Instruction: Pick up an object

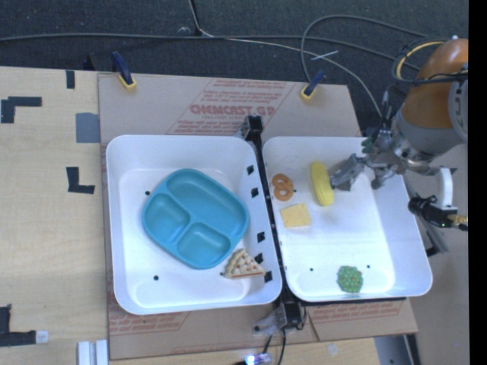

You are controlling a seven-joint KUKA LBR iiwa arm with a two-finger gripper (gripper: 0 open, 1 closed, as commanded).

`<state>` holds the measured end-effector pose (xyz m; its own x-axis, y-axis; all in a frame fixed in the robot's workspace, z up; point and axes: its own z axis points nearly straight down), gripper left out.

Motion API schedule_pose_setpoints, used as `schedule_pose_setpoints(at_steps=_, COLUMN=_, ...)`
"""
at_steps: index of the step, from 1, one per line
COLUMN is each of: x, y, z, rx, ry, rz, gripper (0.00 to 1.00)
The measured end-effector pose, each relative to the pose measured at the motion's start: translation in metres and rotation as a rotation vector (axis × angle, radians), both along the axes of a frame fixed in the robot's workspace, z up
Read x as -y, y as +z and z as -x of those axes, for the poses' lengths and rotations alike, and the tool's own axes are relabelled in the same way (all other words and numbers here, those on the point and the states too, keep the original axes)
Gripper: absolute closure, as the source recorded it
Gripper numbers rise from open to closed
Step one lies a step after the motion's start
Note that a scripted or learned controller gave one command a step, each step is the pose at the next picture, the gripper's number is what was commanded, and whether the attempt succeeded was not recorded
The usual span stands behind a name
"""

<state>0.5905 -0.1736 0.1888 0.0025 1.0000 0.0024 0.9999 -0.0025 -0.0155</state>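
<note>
With the tool (344,175) poised just beside the yellow banana (322,183) in the right bin (403,265), its state unclear from here, a slightly off-centre descent risks nudging the rounded fruit aside toward the pretzel (282,187).

- The left bin (122,204) holds a blue plate (195,216); a waffle piece (243,265) sits at the plate's 4 o'clock
- The right bin (396,234) holds a pretzel (282,186), a banana (322,184), a cheese square (296,216) and, at 6 o'clock, a green ball (350,278)
- The gripper (340,175) hangs just at the banana's 3 o'clock
</note>
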Motion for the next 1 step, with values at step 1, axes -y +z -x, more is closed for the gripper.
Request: schedule_pose_setpoints(at_steps=1, x=-0.0004, y=0.0086, z=-0.0033, rx=0.014, ry=0.004, rz=0.003, gripper=0.00)
